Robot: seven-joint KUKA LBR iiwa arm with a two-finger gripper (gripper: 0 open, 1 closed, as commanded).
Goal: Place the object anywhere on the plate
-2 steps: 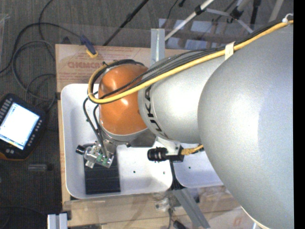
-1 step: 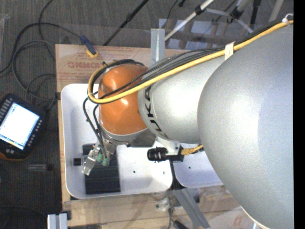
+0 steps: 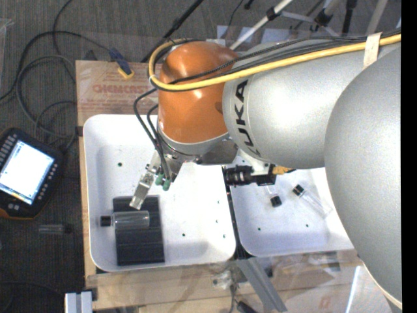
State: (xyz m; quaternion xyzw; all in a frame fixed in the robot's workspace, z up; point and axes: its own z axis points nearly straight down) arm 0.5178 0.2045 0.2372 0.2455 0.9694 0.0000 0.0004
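Clear cyl. tube point(image 3: 130, 220) on dark rect. plate point(image 3: 139, 243)

Big silver-grey arm point(image 3: 313, 109) with black KUKA lettering, a shiny orange band point(image 3: 192, 103), yellow and black cables running above the jaws.

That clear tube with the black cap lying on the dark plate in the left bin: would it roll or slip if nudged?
Probably. The clear tube looks round and lies on its side across the dark plate, so a nudge could roll it. Its glossy surface suggests it is slippery and light. The hand sits just above it.
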